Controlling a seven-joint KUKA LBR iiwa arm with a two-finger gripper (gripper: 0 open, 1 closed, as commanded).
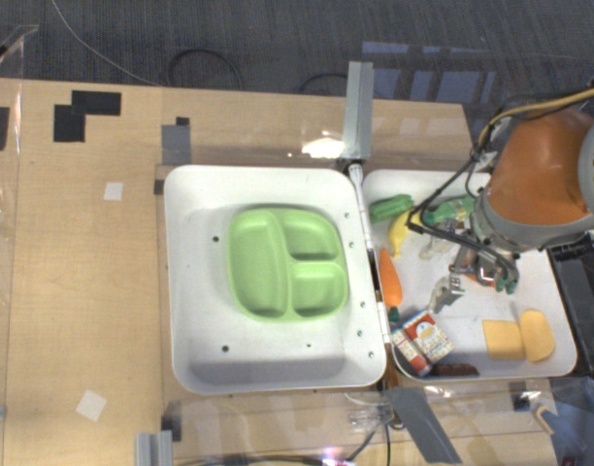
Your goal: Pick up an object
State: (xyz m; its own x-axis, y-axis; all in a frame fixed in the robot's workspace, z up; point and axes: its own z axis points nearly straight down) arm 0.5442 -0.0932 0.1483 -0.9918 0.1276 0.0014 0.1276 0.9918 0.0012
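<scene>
My gripper (460, 278) hangs over the middle of the right bin (559, 289), below the orange wrist band (535, 173). Nothing shows in its grasp. Left of it an orange carrot (389, 278) lies along the bin's left wall. A green vegetable (389, 205) and a yellow banana (399, 233) sit at the far left corner. A red and white box (425, 341) lies at the near left, just below the gripper. Two yellow sponge-like pieces (518, 338) rest at the near right.
The left bin (195, 289) holds a green divided plate (285, 262). A dark flat item (457, 368) lies against the right bin's near wall. Cables (452, 197) trail from the wrist over the far part of the right bin.
</scene>
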